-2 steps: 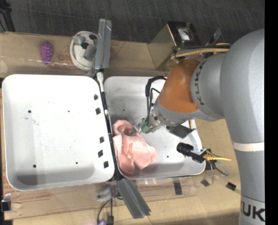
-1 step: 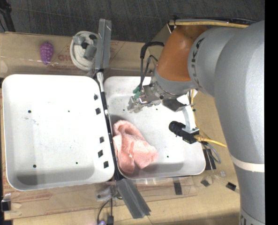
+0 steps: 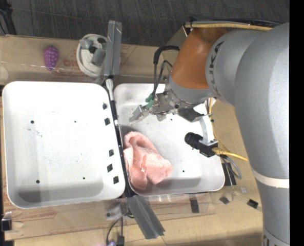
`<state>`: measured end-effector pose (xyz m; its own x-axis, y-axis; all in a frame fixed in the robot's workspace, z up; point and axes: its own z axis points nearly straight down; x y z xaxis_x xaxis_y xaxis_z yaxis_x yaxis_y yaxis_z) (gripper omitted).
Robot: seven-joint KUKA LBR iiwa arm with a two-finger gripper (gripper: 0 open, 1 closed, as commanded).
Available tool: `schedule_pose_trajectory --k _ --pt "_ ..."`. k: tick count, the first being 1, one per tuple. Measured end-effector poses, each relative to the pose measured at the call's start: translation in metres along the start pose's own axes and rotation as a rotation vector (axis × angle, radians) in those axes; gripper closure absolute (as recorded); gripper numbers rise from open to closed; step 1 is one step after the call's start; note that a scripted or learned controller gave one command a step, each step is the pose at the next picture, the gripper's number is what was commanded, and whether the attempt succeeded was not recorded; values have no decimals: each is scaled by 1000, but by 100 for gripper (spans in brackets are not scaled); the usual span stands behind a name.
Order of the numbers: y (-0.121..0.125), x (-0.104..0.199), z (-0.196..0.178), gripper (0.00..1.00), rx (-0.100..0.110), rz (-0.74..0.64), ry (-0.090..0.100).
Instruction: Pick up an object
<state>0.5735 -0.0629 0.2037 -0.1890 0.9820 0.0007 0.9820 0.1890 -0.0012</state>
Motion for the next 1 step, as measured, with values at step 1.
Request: schedule_pose_trajectory --k 1 --pt "-31 -30 74 0 4 57 1"
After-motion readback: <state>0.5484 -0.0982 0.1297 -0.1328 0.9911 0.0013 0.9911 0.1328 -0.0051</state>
